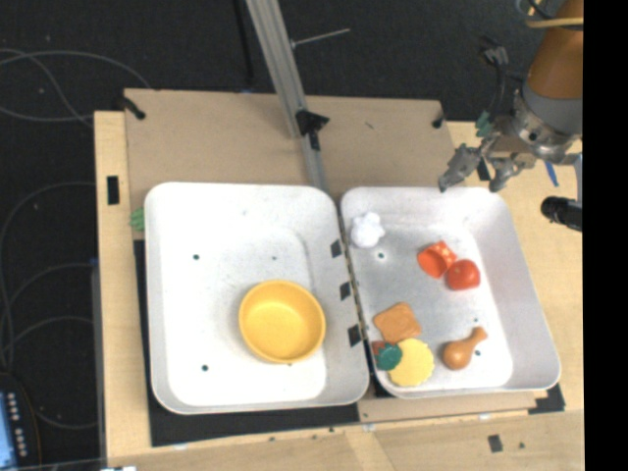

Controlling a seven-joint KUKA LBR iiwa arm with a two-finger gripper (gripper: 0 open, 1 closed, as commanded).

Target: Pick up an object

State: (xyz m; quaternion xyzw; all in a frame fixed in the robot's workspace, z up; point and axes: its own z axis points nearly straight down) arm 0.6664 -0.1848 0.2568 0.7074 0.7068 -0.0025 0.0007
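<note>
My gripper hangs above the far right corner of the right bin, its fingers spread open with nothing between them. In that bin lie a white crumpled piece, an orange-red item, a red ball-like item, a brown toast-like piece, a yellow round piece with a green bit beside it, and a brown drumstick shape. A yellow bowl sits in the left bin.
A slanted metal post rises behind the bins and meets the divider between them. The bench's brown board lies bare behind the bins. Cables trail on the dark floor at left.
</note>
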